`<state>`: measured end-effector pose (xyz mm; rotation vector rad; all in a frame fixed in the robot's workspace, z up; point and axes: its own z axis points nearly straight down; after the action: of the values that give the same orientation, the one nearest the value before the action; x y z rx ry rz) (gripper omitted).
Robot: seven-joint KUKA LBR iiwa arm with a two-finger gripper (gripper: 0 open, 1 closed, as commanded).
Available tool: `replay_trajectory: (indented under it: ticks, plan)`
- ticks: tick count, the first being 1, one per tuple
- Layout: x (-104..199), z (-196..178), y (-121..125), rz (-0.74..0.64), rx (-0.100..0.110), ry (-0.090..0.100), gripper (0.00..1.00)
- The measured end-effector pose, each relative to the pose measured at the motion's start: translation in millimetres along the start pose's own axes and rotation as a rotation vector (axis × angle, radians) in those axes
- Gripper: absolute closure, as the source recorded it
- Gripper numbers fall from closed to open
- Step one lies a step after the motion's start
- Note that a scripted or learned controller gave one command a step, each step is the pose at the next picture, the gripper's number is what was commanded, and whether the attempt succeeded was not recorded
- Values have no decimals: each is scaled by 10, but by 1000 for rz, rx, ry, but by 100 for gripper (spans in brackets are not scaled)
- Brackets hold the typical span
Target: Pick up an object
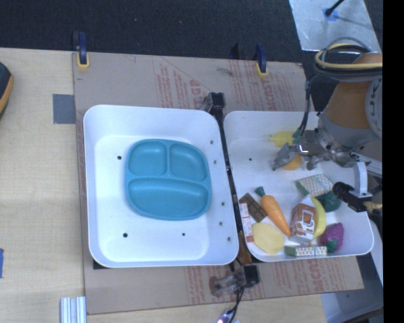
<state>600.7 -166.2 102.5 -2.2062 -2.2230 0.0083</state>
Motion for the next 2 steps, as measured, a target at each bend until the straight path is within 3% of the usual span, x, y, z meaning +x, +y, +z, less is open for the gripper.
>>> replay_trajectory:
  ticks: [1,2]
  plan:
    - [-99,154,499,9,22,3,0]
    - [303,107,192,0,-3,-2,0]
